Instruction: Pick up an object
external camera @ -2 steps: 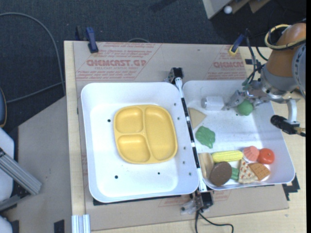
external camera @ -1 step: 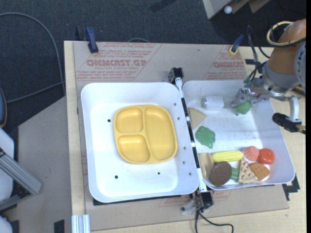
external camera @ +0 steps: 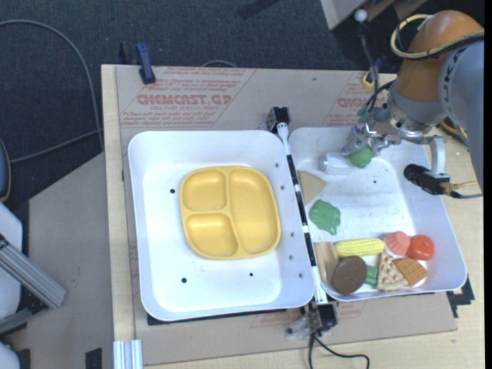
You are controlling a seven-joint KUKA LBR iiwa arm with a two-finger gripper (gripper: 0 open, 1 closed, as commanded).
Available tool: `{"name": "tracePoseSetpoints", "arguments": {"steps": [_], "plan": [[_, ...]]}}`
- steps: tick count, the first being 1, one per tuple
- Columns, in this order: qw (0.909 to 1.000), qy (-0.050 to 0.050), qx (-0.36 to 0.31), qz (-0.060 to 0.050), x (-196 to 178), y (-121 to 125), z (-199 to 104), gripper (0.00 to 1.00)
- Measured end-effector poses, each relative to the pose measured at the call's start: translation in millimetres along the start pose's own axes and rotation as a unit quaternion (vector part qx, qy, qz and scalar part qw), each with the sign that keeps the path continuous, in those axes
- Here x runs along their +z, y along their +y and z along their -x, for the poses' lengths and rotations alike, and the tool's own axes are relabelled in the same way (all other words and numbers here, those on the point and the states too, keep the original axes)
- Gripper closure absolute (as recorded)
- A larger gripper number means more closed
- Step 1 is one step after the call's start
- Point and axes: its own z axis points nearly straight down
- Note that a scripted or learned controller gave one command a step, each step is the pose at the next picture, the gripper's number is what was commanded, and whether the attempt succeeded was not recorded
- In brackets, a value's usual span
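Camera view has the arm [external camera: 442,60] coming in from the right, with the jaws down over the far part of the right bin [external camera: 430,206]; they look closed around a small green round thing [external camera: 359,157], which sits between the fingers [external camera: 367,138] right at the tips, so I'd call it held. Everything else in that bin is nearer the camera than the jaws: a green leafy piece [external camera: 325,216] off toward the divider, then well apart at the near end a corn cob [external camera: 359,246], a brown round piece [external camera: 349,274], a waffle-like wedge [external camera: 400,271] and a red tomato [external camera: 420,246], all bunched together. Left of the jaws, the other bin [external camera: 154,229] holds a yellow divided plate [external camera: 229,211]; both bins sit on the tabletop [external camera: 200,94].
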Motion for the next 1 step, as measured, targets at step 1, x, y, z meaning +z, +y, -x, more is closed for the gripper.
{"name": "tracePoseSetpoints", "arguments": {"steps": [1], "plan": [[1.0,0.001,0.0,-0.003,-63.1,-31.5,-57.8,1.0]]}}
